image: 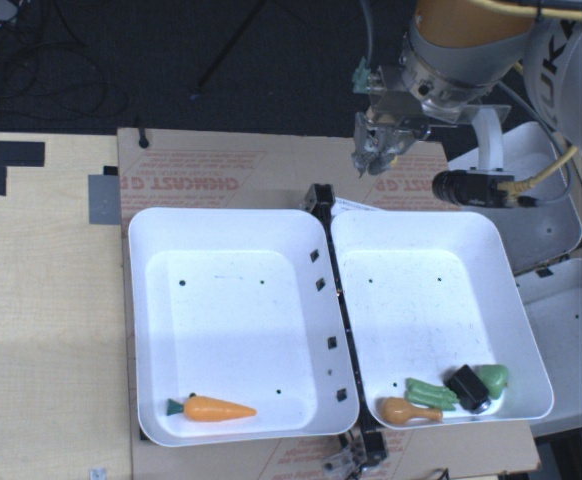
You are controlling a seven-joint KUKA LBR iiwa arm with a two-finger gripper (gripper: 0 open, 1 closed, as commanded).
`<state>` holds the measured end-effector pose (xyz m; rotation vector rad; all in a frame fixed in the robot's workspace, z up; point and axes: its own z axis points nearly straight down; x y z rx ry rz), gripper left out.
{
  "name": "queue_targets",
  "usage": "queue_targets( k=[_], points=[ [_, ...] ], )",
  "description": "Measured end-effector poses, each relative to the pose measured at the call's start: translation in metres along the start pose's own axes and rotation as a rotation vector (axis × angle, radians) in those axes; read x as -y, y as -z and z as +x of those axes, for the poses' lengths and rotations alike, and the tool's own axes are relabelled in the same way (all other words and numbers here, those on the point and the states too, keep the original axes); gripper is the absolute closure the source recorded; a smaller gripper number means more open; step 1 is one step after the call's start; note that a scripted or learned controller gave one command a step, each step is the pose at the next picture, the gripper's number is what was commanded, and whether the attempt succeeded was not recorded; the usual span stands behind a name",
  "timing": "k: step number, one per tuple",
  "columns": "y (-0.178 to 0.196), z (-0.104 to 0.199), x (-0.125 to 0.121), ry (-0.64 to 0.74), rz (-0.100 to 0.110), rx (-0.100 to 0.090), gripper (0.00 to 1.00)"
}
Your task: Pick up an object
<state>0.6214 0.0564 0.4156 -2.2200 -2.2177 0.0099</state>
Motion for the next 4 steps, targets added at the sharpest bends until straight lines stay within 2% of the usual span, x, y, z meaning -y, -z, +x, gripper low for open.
queue_targets(
  k=[1, 2, 3, 4],
  points=[
    [-0.060, 0.026, -0.023, 0.004, 0.002, -0.001, 1.00],
    [-0.054, 0.083, 0.005, 0.007, -0.001, -0.003, 1.00],
    [-0.012, 0.034, -0.024, -0.002, -0.009, 0.000, 1.00],
    [-0.056, 0.081, -0.022, 0.006, 0.001, -0.001, 1.00]
  ],
)
